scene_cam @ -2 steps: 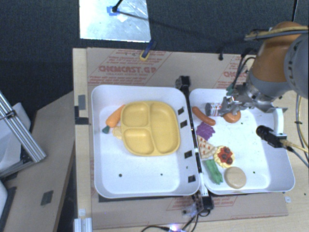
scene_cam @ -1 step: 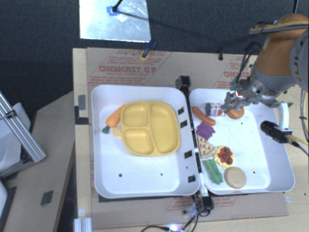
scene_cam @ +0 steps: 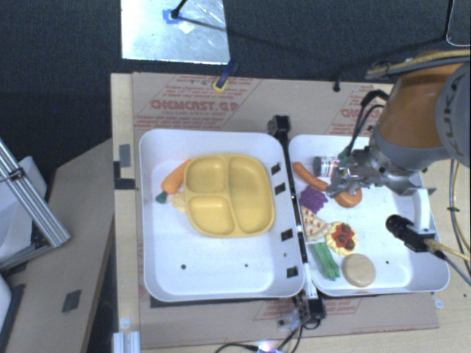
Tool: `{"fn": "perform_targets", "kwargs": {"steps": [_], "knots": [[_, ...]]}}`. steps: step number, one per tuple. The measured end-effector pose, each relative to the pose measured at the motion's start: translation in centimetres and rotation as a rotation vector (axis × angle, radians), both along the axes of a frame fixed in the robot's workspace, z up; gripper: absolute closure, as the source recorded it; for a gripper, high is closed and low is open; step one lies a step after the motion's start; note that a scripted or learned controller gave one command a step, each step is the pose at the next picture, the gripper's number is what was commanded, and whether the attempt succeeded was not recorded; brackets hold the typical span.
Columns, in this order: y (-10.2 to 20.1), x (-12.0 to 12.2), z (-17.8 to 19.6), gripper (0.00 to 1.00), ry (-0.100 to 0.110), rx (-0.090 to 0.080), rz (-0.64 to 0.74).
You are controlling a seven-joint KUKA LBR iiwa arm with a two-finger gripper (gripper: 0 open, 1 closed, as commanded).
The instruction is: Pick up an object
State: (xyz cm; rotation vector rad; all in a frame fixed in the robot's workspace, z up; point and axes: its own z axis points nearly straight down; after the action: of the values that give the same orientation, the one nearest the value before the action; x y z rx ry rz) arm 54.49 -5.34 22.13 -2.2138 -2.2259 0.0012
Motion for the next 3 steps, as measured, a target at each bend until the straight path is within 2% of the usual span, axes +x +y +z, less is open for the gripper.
{"fn": "perform_targets", "kwargs": {"steps": [1,2,3], "knots": [[2.9,-4.9,1.2,1.0,0.001,0.001,0.001],[3.2,-6.4,-0.5,1.0,0.0,0.0,-0.004],[2.6,-6.1,1.0,1.0,-0.004,-0.001,-0.005]]}}
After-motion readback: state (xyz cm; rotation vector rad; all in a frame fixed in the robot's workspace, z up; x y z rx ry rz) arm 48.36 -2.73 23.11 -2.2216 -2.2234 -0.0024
